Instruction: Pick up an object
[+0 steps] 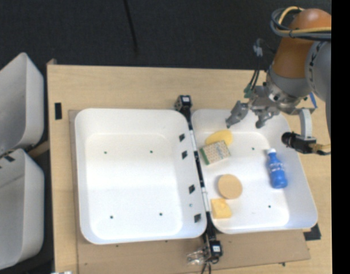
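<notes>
In the camera view we find the claw (249,116) hanging over the far edge of the right bin (297,210), its two grey fingers (236,114) spread wide apart with nothing between them. Below the orange band, the arm (294,56) enters from the right. The objects open to picking all lie in the right bin. Nearest the claw is a yellow lemon-shaped piece (219,136), just below and slightly left of the left finger, its long axis running roughly left to right with a slight upward tilt toward the right. Touching its near side is a green-and-white patterned block (215,152), lying flat and skewed, its long side following a similar slant. Further toward the near edge we note a round tan disc (229,186), lying flat, and just beside it a yellow wedge (222,209) close to the bin's dividing wall. A blue bottle (276,169) with a white cap lies on its side toward the right of the bin, well apart from the claw; its long axis runs nearly far-to-near, cap pointing to the far side. The left bin (89,210) sits alongside on the desk (61,84).
</notes>
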You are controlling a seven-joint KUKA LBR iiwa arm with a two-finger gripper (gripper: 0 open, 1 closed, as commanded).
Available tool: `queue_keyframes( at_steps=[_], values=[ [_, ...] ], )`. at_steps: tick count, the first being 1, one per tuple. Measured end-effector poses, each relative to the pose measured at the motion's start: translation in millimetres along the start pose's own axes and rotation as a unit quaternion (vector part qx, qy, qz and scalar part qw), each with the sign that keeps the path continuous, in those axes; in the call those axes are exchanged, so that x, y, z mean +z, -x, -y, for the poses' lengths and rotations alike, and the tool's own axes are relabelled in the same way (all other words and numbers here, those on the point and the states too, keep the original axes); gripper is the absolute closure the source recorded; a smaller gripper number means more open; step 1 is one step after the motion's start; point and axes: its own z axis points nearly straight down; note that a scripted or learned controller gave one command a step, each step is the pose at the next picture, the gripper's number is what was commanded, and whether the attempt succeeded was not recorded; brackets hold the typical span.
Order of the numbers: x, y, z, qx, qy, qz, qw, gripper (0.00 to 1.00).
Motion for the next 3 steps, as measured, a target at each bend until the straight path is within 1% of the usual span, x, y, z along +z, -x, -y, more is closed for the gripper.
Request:
queue_keyframes(
  at_steps=[1, 2, 3],
  values=[
    [105.2, -13.0, 17.0, 0.000, 0.007, 0.002, 1.0000, 0.00],
    [120.1, -29.5, -42.2, -0.003, -0.001, 0.003, 1.0000, 0.00],
    [120.3, -33.8, -40.2, -0.001, 0.000, 0.006, 1.0000, 0.00]
  ],
)
